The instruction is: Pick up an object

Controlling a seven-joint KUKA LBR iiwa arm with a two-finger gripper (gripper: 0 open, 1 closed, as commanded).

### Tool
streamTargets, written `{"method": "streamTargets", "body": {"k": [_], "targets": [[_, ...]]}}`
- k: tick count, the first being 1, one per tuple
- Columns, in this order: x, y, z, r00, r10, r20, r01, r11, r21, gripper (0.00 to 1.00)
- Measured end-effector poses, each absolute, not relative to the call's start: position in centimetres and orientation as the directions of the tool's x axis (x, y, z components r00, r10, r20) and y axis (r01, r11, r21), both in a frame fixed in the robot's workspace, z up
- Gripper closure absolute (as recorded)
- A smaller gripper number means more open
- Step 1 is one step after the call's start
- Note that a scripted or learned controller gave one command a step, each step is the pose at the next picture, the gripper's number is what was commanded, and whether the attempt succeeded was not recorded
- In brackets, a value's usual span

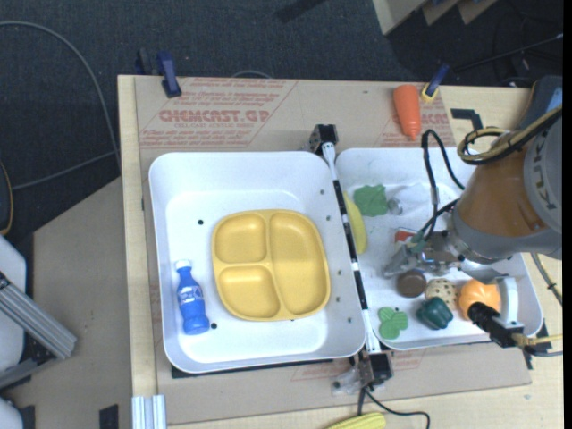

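My gripper (404, 259) is low inside the right bin (527, 315), near its middle, with the grey arm and its orange band (500, 199) coming in from the right. Just below the gripper lies a brown round object (411, 284). Beside that are a cream spotted block (440, 290), a dark green cup (436, 313) and an orange fruit (478, 295). A green leafy toy (371, 200) and a yellow banana-like piece (357, 226) lie at the bin's left side. A flat green piece (391, 322) rests at the front left corner. I see nothing held in the gripper.
The left bin (179, 186) holds a yellow divided plate (268, 264) and a blue bottle (189, 298) lying near its left wall. An orange carrot (407, 110) lies on the bench behind the right bin. Black cables (438, 172) hang over the right bin.
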State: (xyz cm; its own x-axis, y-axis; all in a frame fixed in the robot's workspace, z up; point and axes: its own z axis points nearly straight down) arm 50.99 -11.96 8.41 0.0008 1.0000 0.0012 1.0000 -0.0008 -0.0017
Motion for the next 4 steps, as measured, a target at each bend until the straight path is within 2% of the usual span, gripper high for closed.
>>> {"method": "streamTargets", "body": {"k": [1,2,3,4], "targets": [[47.9,-11.2,8.5,0.001,1.0,0.001,1.0,-0.001,-0.001,0.0],[53.4,-14.8,8.5,0.0,1.0,-0.001,1.0,0.0,0.001,0.0],[53.4,-14.7,9.4,0.0,1.0,-0.001,1.0,0.0,0.002,1.0],[53.4,-14.7,9.4,0.0,1.0,0.0,1.0,0.0,0.002,0.0]]}}
